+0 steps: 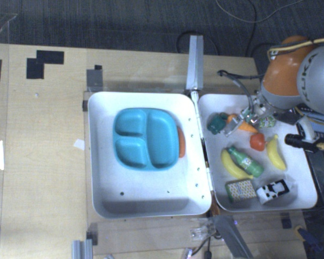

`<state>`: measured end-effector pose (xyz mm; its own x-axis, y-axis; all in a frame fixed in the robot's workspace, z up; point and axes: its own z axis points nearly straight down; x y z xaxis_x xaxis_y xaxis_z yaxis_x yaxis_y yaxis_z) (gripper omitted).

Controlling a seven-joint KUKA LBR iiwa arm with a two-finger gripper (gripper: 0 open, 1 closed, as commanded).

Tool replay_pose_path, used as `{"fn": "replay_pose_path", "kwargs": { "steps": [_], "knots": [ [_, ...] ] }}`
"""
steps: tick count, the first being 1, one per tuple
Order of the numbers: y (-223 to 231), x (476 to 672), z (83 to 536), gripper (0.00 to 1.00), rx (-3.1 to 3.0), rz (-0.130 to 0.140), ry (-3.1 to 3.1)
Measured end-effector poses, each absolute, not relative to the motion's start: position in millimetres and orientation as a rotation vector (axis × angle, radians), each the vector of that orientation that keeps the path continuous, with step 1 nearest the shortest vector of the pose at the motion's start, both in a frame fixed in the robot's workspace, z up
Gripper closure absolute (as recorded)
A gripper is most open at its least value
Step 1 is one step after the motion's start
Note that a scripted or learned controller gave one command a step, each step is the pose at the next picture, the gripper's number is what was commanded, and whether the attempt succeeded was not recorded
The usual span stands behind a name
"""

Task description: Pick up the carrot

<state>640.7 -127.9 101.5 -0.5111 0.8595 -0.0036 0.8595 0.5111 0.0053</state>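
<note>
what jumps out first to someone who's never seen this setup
The big light-blue sectioned plastic tray in the left white bin draws the eye first, with a thin orange object tucked against its right edge. Next comes the grey arm with its orange band reaching into the right white bin, its tool low among the clutter of two yellow bananas, a green bottle and a red tomato.

A single fixed camera looks down at a slant on the bench (38,161) from above; both white bins, the left bin (100,161) and the right bin (302,196), sit mid-frame at moderate range; dark floor crosses the top; the arm (308,77) enters from the right.
</note>
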Motion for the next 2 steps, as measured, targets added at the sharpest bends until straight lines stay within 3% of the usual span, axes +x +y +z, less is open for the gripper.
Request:
{"fn": "replay_pose_path", "kwargs": {
  "steps": [1, 2],
  "knots": [
    [-127, 643.1, 114, 1.0, 1.547, 0.011, 2.72],
    [-52, 657.2, 188, 1.0, 1.621, 0.008, 2.682]
  ]
}}
